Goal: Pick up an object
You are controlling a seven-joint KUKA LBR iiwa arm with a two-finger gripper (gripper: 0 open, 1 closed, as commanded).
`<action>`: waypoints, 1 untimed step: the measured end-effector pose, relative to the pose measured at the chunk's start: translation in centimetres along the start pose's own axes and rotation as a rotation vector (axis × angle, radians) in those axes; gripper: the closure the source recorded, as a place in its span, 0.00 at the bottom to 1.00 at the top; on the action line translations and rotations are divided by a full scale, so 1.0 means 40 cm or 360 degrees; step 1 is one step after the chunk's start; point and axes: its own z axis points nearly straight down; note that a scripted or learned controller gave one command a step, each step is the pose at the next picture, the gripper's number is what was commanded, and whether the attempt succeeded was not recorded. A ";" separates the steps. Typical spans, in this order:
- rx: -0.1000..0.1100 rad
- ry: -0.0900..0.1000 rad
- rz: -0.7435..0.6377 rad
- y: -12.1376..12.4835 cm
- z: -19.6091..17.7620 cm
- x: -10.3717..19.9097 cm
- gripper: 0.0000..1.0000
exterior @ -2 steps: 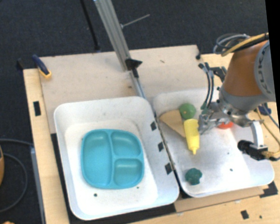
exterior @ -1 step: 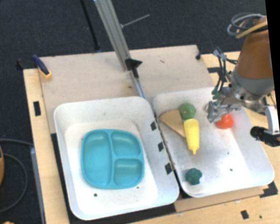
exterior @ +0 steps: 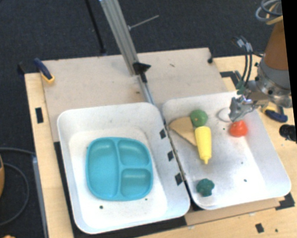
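Red tomato-like toy [exterior: 238, 128] lies just below gripper [exterior: 238, 110], likely the target. Finger state: cannot tell. Yellow corn [exterior: 204, 143], green ball [exterior: 198, 118], broccoli [exterior: 205, 187] sit farther left, right bin [exterior: 262, 177].

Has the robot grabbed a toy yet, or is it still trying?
Not yet. Done: the gripper has reached the right bin, just above the red toy. In hand: nothing shows between its fingers. Left: grabbing and lifting one. The red toy, yellow corn, green ball and dark green piece all lie in the bin.
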 end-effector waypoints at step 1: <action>0.0009 0.0003 -0.0002 0.002 -0.012 -0.002 1.00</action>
